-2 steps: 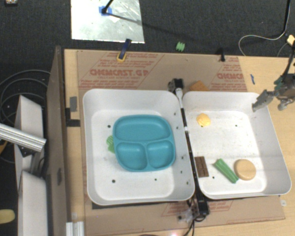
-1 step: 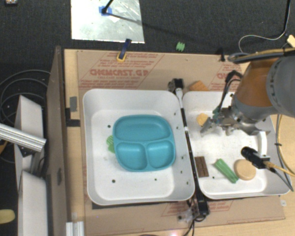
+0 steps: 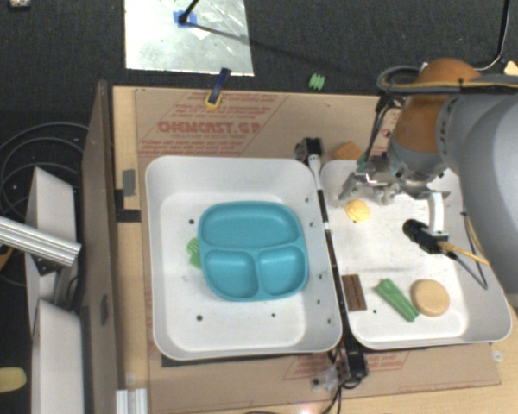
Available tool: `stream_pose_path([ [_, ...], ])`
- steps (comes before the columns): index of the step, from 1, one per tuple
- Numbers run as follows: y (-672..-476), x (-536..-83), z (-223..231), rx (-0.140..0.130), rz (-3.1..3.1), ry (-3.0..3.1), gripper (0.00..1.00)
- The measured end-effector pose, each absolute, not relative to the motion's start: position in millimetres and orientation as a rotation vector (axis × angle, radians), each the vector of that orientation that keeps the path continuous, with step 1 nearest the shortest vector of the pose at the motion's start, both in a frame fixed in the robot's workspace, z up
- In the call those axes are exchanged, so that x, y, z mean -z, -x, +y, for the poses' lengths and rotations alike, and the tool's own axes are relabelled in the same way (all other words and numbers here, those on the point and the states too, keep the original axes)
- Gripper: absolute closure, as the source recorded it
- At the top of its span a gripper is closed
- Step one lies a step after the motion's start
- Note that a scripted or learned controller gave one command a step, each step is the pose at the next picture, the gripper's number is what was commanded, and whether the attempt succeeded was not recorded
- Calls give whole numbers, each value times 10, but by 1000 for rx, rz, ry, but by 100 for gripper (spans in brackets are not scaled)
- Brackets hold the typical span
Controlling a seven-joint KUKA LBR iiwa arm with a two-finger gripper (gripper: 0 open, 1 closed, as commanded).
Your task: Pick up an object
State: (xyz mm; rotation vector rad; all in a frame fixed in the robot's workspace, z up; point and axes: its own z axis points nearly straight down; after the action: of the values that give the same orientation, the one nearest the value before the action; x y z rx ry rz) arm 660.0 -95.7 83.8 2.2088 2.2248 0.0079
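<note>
Nearest me in the right-hand shallow white bin (image 3: pixel 373 257), a green plastic stick (image 3: pixel 397 300) and a tan round disc (image 3: pixel 431 297) lie just beside each other. Farther in sits a small yellow lump (image 3: pixel 357 210), close to the bin's left wall. The gripper (image 3: pixel 369 185) hangs just beyond it, and I cannot tell whether it is open or closed. I'd worry that an off-centre descent shoves the lump against that wall. The blue divided plastic plate (image 3: pixel 242 227) next door obstructs nothing.

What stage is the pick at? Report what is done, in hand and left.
Done: the approach; the tool hangs over the right bin, just beside the yellow piece. In hand: nothing visibly gripped; the yellow piece lies on the bin floor. Left: the grasp and the lift. The green stick and tan disc lie untouched nearer the front.
</note>
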Motion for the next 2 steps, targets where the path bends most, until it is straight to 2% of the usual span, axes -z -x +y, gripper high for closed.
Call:
stream_pose_path([
  [1, -6700, -857, -859, -6, 2225, -2213, 0],
  [2, -6638, -845, -839, -2, 2225, -2216, 0],
])
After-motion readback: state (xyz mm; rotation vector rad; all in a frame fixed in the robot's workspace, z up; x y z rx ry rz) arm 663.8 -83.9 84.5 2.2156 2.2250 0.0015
